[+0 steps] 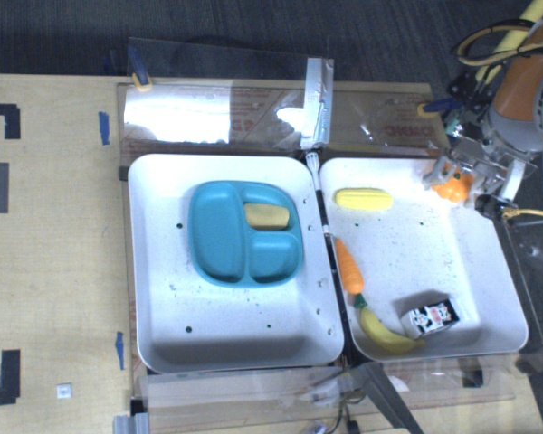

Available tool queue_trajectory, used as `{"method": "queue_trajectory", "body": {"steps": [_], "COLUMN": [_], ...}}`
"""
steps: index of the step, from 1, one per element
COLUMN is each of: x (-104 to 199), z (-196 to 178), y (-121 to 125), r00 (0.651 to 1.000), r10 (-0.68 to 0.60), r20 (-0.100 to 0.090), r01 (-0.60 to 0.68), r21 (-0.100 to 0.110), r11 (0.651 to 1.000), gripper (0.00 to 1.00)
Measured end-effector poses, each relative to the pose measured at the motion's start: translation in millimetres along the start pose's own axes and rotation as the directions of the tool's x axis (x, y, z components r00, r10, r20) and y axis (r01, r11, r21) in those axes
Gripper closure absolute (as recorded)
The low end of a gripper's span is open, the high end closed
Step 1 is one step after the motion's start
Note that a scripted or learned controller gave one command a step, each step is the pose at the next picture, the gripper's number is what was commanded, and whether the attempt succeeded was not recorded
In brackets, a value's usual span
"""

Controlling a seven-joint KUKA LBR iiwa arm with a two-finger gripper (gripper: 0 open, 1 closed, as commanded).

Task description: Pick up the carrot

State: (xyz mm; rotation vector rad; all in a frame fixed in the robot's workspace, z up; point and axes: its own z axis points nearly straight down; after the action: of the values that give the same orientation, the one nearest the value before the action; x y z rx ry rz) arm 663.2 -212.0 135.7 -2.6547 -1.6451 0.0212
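Along the left wall of the right bin [489,269] lies the carrot [348,267], untouched, so the pick is not yet done. The gripper [466,174] sits at that bin's far right corner, well apart from the carrot, beside a small orange object [451,189]; whether its jaws are apart or together cannot be told. Count: 2 bins, 1 carrot, 1 banana [384,333], 1 yellow block [363,200], 1 small box [433,316], and 1 blue tray [226,238] in the left bin [154,269] holding 1 tan piece [266,216].
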Motion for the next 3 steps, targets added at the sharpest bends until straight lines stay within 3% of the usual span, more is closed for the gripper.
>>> {"method": "queue_trajectory", "body": {"steps": [1,2,3], "x": [3,-6,15], "z": [-4,45,47], "y": [4,-42,-133], "r00": [1.0,0.975,0.899], "r10": [-0.003,0.221,0.438], "r20": [-0.005,-0.028,-0.01], "r01": [0.003,-0.222,-0.438], "r21": [-0.019,-0.022,-0.012], "r11": [1.0,0.975,0.899], "gripper": [0.0,0.0,0.0]}}
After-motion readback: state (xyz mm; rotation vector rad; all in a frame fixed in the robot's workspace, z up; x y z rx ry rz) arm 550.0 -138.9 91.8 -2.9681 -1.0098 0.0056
